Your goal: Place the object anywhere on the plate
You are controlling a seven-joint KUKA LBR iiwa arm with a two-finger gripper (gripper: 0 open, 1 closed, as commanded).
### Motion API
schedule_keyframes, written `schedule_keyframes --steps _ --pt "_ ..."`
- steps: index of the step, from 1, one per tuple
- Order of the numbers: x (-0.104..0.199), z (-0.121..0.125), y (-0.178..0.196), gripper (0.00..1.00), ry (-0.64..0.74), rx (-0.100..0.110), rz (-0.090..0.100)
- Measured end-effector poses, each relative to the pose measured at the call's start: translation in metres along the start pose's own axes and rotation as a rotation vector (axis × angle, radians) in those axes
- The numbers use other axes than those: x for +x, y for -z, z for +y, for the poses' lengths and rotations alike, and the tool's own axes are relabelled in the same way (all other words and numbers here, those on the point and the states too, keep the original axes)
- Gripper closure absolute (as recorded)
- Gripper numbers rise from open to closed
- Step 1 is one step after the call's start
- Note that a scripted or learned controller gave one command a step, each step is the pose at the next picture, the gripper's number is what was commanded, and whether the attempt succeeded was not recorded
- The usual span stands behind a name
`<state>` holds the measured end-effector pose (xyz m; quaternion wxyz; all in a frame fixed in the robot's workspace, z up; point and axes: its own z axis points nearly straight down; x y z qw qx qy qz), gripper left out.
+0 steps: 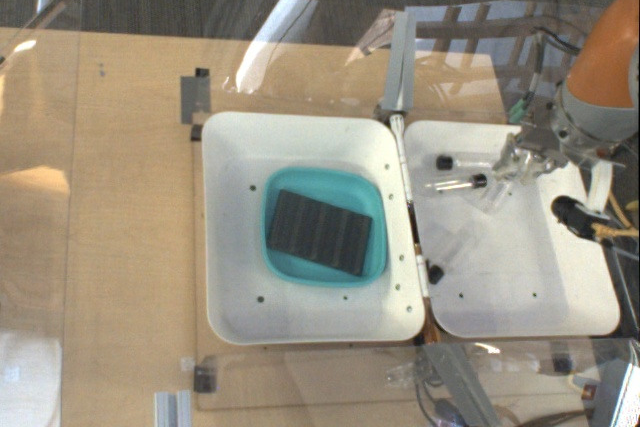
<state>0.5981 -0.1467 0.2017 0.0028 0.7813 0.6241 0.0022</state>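
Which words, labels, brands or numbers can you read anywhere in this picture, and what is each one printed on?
None can be read.
The dark ribbed block on the teal plate shows ridges, no lettering.
The two white bins, the gripper and the wooden bench carry no visible text.

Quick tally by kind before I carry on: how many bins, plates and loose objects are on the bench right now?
Shallow white bins: 2, the left bin and the right bin
Square teal plastic plates: 1, the plate in the left bin
Dark grey ribbed rectangular blocks: 1, the block lying on the plate
Total: 4
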Motion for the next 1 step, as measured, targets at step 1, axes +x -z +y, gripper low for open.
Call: schedule_keyframes --steps 1 --pt "0.0000 0.0000 0.0001 0.00 0.000 0.000 0.000"
